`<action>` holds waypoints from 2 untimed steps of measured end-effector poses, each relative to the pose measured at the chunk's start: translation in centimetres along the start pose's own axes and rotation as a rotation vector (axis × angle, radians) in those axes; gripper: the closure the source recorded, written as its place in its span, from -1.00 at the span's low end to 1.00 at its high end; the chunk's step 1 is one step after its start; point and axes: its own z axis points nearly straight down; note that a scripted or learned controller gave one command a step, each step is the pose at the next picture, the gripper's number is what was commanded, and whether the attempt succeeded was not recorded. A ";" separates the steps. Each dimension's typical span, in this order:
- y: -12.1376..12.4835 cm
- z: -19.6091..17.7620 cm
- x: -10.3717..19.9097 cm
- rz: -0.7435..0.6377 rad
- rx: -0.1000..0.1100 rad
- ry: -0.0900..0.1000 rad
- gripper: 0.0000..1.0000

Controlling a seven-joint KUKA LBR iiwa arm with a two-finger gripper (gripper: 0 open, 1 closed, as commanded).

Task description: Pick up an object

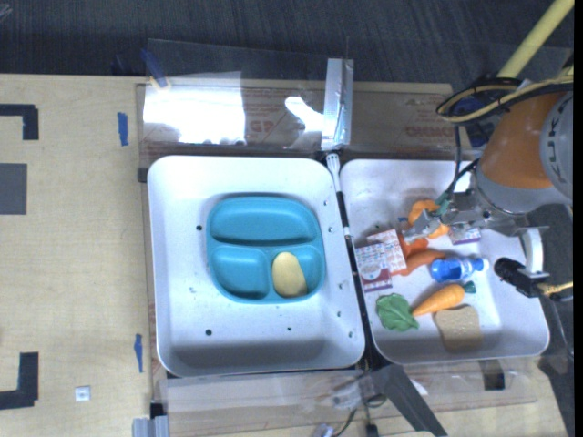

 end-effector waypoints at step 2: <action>0.2 -1.0 0.2 0.000 -0.002 0.003 -1.00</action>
